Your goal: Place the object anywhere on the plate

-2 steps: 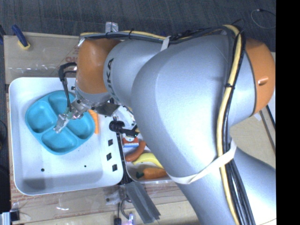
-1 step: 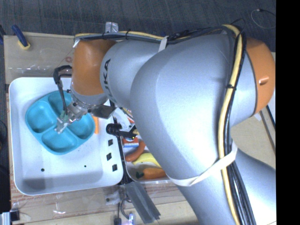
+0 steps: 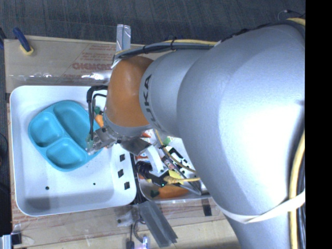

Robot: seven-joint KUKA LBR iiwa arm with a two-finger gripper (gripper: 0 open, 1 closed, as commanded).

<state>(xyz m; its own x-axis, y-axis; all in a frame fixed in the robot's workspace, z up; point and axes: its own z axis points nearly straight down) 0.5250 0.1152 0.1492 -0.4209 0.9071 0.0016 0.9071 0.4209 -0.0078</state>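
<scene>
Looming grey arm (image 3: 228, 118) reaches over the right bin (image 3: 171, 193); the gripper (image 3: 95, 144) sits at the blue plate's (image 3: 59, 131) right edge in the left bin (image 3: 62, 196). Holding anything? Can't tell. Object unidentifiable among right-bin clutter; placement looks unfinished.

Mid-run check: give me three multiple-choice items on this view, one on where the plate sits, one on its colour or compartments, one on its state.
1. Where does the plate sit?
A. In the left white bin
B. On the cardboard behind the bins
C. On the floor

2. How many compartments does the plate show?
A. One
B. Three
C. Five

3. What state are the plate's visible compartments in?
A. Piled with objects
B. Filled with liquid
C. Bare, nothing lying in them

Answers:
1. A, the plate lies on the left bin's white floor.
2. B, ridges split the blue plate into three sections.
3. C, the blue surface shows unbroken, though the arm covers its right edge.
</scene>
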